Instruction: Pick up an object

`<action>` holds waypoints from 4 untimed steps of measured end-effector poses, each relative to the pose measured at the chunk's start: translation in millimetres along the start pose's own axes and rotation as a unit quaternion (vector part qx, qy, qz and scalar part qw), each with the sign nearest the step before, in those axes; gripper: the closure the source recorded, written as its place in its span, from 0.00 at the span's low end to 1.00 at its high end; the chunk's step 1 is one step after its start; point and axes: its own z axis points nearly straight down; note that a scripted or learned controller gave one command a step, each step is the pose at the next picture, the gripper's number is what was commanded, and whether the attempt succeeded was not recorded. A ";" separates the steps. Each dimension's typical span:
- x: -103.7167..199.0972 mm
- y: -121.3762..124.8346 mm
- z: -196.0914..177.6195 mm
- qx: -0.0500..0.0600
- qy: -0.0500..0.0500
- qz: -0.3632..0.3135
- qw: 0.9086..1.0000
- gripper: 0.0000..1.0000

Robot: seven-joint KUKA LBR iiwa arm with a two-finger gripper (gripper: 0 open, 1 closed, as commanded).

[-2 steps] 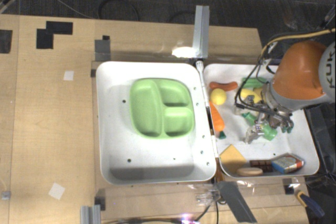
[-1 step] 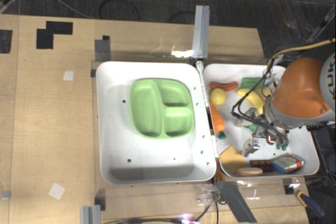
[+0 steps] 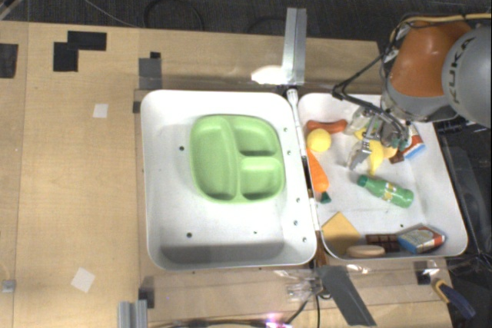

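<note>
Yellow plastic is what I am looking at under the claw [image 3: 371, 144] — a small yellow piece [image 3: 376, 156] lying in the upper middle of the right bin [image 3: 453, 220], partly hidden by the tool itself. I judge it a light, hard toy, stiff enough not to give under pressure but smooth, so it could squirt sideways if pinched off-centre; I would take it across its narrow width, low down near the bin floor.

Whether the claw is apart or together I cannot tell from this slanted view — the metal parts blur into the clutter beneath them, and I cannot make out if anything sits between them or whether they touch the yellow piece at all.

Other candidates lie near. A green bottle [image 3: 386, 191] rests on its side just below the claw, rounded and likely to roll, best gripped across the body. A yellow ball [image 3: 318, 140] sits to the left, beside an orange carrot-shaped toy [image 3: 318, 175] along the bin's left wall; the ball looks slippery for two flat pads. A tan block [image 3: 340, 226] lies in the lower part of the same bin.

The left bin [image 3: 169, 234] on the table [image 3: 69, 188] carries a green divided tray [image 3: 234, 157], well apart from the claw.
</note>
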 end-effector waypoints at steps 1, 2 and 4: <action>46.4 -2.7 0.4 -0.001 -0.012 0.012 1.000 0.00; 59.6 -5.8 0.3 -0.002 -0.015 0.058 0.998 0.00; 60.2 28.8 0.2 -0.001 -0.014 0.119 0.993 0.00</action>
